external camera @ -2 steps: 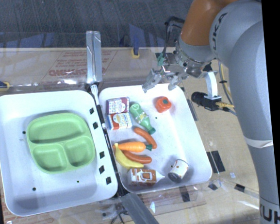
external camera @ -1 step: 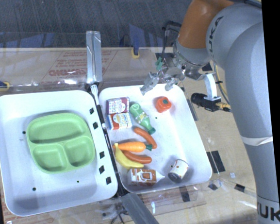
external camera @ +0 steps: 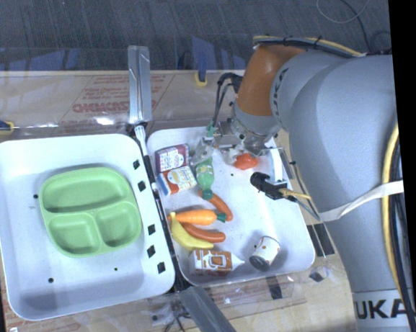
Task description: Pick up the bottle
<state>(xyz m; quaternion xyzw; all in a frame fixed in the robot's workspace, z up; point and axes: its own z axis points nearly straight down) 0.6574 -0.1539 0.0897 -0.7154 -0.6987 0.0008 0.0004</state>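
The green bottle (external camera: 205, 178) is seen lying in the right-hand white bin (external camera: 299, 256), in the upper middle of it, with its neck pointing toward 6 o'clock. At 9 o'clock from the bottle, just beside it, a small carton with a white and orange label (external camera: 179, 179) is found, and a dark red carton (external camera: 171, 158) lies at about 10 o'clock. At 5 o'clock, a toy carrot (external camera: 219, 206) is placed close to the bottle's cap end. Further toward 6 o'clock, a second carrot (external camera: 194, 217), a banana (external camera: 183, 236) and a red sausage-like piece (external camera: 208, 235) are grouped together. A brown carton (external camera: 211, 262) and a metal can (external camera: 264, 251) are set along the bin's lower edge. At 2 o'clock from the bottle, the gripper (external camera: 222, 140) is positioned near the bin's upper rim; whether it is open or closed cannot be told. A red-orange object (external camera: 245, 161) lies at 3 o'clock. In the left bin (external camera: 23, 286), a green divided tray (external camera: 90, 210) is held.
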